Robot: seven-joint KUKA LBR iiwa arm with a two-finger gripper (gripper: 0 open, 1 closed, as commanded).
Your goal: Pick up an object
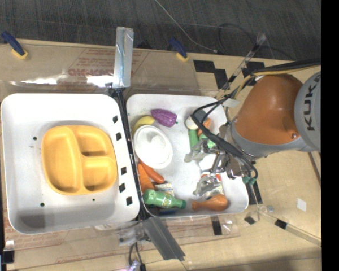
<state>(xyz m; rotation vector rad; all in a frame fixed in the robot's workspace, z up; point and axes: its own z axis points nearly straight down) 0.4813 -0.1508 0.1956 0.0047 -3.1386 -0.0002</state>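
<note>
Arm (pixel 268 114) over right bin (pixel 181 101) edge; jaws (pixel 210 171) above orange carrot (pixel 210 204).

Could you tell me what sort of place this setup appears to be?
Probably a robotics lab bench for grasping trials: an arm reaches over two white bins, one holding toy food and a green bottle, with cardboard clamped beneath.

Arm (pixel 296 114): grey casing with black "KU" lettering visible at the right edge, and a broad glossy orange band (pixel 268 109) forming a rounded dome above the wrist. Black cables (pixel 214 143) loop out from under the orange section toward the hand (pixel 210 168), with thinner wires trailing up and off to the rear. Hand is bare silver metal, angular and bracket-like, with a small green fitting on the cable run beside it.
</note>
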